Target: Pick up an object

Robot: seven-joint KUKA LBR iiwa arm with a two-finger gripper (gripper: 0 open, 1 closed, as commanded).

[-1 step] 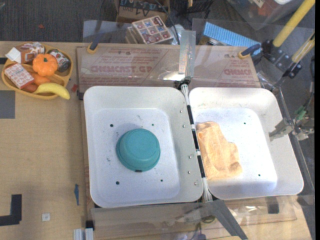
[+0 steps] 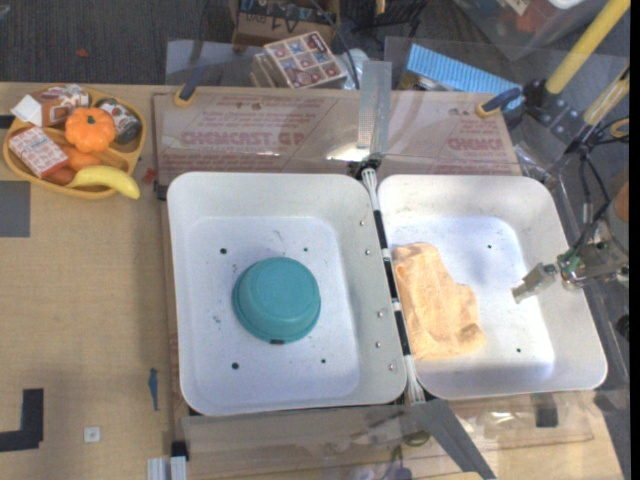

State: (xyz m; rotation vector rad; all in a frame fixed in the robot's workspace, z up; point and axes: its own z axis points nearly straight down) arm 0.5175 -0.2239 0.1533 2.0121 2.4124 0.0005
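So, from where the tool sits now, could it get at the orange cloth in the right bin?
Probably yes. The tool hangs over the right bin, and the orange cloth lies flat against that bin's left wall with bare white floor between them. Nothing stands in the way.

So the count: two white bins, a left bin [image 2: 200,208] and a right bin [image 2: 520,208], with one teal bowl [image 2: 277,299] flipped upside down in the left and one orange cloth [image 2: 435,301] in the right. Off on the bench there's one yellow dish [image 2: 20,158] holding one banana [image 2: 107,179] and one little pumpkin [image 2: 90,128].
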